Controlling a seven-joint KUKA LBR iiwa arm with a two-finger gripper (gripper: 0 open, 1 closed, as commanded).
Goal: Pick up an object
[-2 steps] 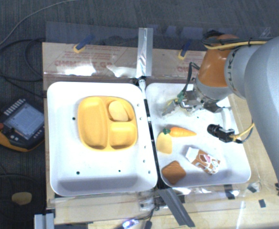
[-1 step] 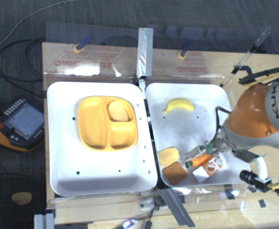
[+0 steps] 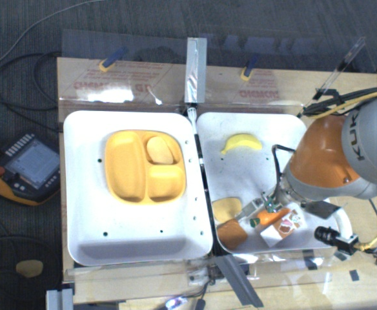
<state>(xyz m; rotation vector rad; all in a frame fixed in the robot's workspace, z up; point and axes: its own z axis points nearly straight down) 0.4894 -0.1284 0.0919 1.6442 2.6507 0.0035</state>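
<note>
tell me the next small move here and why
Probably a short descent with a slight centring over the carrot. The gripper sits low in the right bin, right by the carrot and the small carton, with bread pieces crowding the left; nothing visibly lifted yet.

I am being watched by one camera, fixed high above the bench (image 3: 111, 76) and looking down at a slant. It is facing the far edge, so the clear panels (image 3: 195, 76) there are lying toward the top and the near rim toward the bottom. It is standing far enough off to be taking in both bins whole: the left bin (image 3: 85, 237) is sitting left of centre, the right bin (image 3: 253, 124) beside it. Dark carpet (image 3: 20, 192) is showing around the bench at the left and top. My arm (image 3: 327, 157) is reaching in from the right, its orange band looming large because it is nearer the lens.
</note>
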